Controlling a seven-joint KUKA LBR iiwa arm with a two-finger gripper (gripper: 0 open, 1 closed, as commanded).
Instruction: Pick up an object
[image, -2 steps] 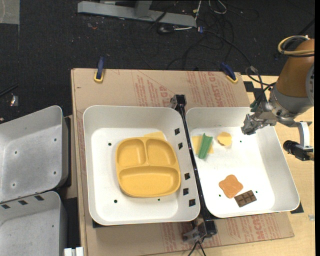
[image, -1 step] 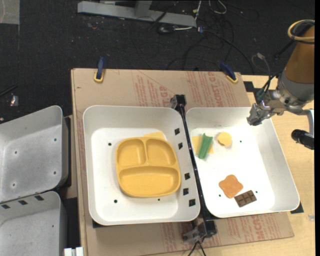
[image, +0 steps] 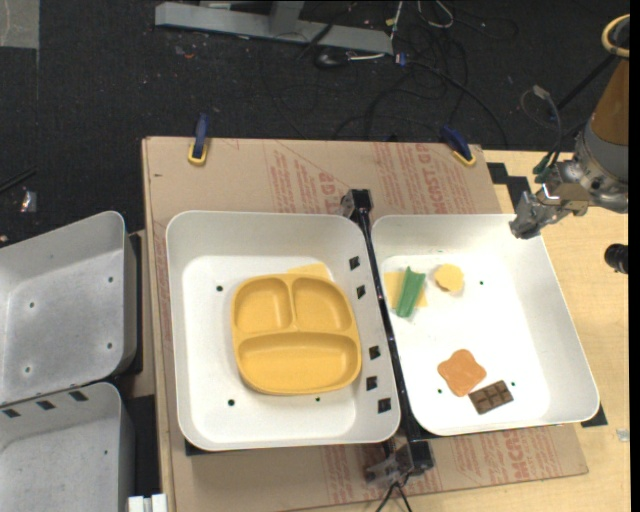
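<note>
The right bin (image: 560, 330) holds a green stick-shaped piece (image: 408, 292) lying on a pale yellow slab, a small round yellow piece (image: 448, 279), an orange flat piece (image: 462, 372) and a dark brown chocolate-like bar (image: 490, 397). My gripper (image: 526, 221) hangs at the bin's far right corner, above its rim and well apart from all these pieces. Nothing shows between its fingers.
The left bin (image: 190, 300) carries a yellow divided tray (image: 296, 335) over a pale sheet. A black divider with clips (image: 375, 320) runs between the bins. Spare white bin lids (image: 60, 300) lie off the bench at the left. Blue-and-yellow clamps (image: 199, 140) hold the board's far edge.
</note>
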